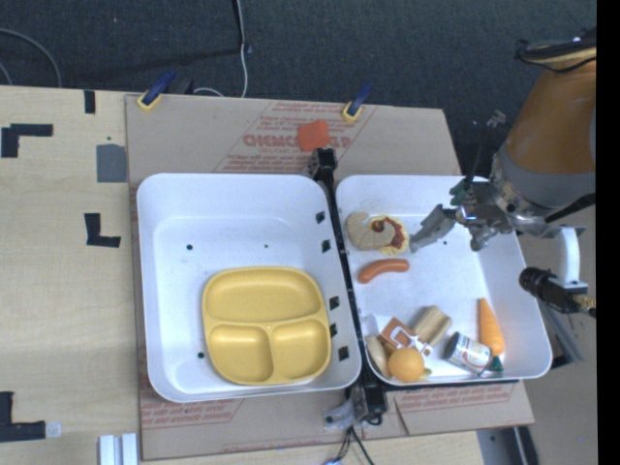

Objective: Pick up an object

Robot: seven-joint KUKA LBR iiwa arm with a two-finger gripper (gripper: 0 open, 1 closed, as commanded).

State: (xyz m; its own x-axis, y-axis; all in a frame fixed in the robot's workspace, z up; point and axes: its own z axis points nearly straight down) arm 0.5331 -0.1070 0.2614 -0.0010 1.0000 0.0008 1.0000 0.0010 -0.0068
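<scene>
My gripper (452,238) hangs over the upper part of the right bin (504,269), open, with nothing between its fingers. One dark finger (429,230) points left toward a tan bun with red filling (376,231), just short of it. A red sausage (384,270) lies below the bun. Along the bin's front lie an orange carrot (490,325), a small can (470,354), an orange fruit (407,364), a tan roll (432,323) and a small red and white box (396,336).
The left bin (174,211) holds a yellow compartment plate (266,323). A black divider (334,250) runs between the bins. The grey and orange arm (552,134) stands over the right bin's far right side. An orange block (313,136) sits behind the bins.
</scene>
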